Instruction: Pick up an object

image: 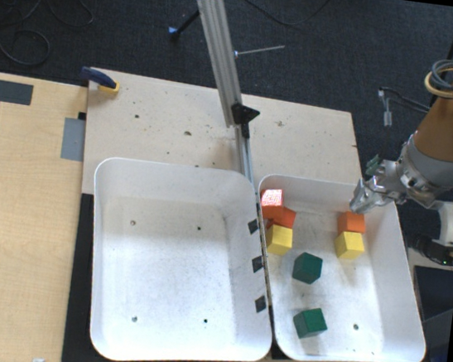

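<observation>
Camera view, from my remote station: the end effector [364,197] sits at the 1 o'clock corner of the right bin [407,327], poised just above an orange block [352,222] that touches a yellow block [350,244] at its 6 o'clock side. I cannot tell how the end effector is set — its tip is too small and blurred against the bin wall.

Other candidates in that bin: a second orange block [279,216] stacked against a yellow one [280,240] near the divider at 9 o'clock, with a pale pink cube [272,197] just behind; two green blocks [307,268] [309,321] lie toward 6 o'clock.

My assessment: nothing is lifted — every block rests on the bin floor. Descent, closure and lift all remain.
</observation>
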Motion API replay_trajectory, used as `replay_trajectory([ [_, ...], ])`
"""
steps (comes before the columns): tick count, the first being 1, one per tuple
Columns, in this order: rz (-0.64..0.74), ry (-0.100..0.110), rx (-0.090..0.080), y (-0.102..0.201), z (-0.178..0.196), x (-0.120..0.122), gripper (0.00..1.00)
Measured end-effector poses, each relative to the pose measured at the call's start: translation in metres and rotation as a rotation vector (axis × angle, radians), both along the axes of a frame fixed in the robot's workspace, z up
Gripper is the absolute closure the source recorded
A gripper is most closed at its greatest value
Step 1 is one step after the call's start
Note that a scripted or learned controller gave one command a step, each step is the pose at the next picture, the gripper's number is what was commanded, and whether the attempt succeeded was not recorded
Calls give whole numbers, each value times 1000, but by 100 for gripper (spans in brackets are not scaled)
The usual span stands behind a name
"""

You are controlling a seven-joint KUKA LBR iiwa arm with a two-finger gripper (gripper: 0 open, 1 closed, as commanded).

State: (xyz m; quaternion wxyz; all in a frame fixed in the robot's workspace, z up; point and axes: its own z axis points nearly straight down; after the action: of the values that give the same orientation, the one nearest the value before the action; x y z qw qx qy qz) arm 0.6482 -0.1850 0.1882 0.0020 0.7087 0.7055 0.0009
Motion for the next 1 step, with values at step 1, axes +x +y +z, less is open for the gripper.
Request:
replay_trajectory([
  [1,5,0,0,2,44,3,100],
])
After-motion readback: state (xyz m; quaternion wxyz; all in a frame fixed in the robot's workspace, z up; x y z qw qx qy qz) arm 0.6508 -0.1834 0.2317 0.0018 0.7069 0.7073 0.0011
